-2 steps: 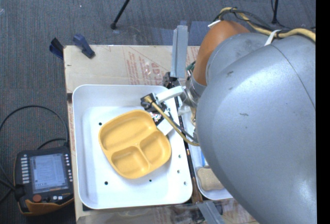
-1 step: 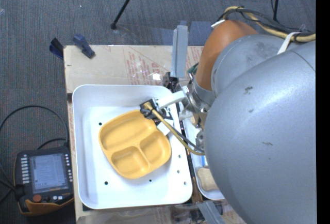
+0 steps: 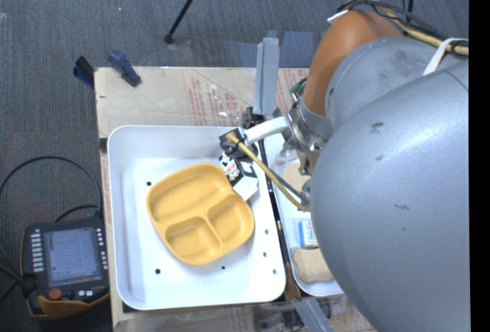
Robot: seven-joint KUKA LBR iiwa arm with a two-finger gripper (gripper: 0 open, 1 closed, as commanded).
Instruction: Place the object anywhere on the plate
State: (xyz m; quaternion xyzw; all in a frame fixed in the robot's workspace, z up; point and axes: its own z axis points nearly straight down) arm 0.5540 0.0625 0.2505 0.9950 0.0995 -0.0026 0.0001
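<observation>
A yellow plate with three compartments lies in the middle of the left white bin. My gripper hangs over the plate's far right rim, reaching in from the right under the big grey arm. At its tip I see a small white and black piece touching or just above the plate's edge. I cannot make out whether this is a held object or part of the gripper.
The arm covers most of the right bin. A tan spongy item and a small blue and white packet lie in its visible strip. A divider edge runs between the bins. White floor surrounds the plate.
</observation>
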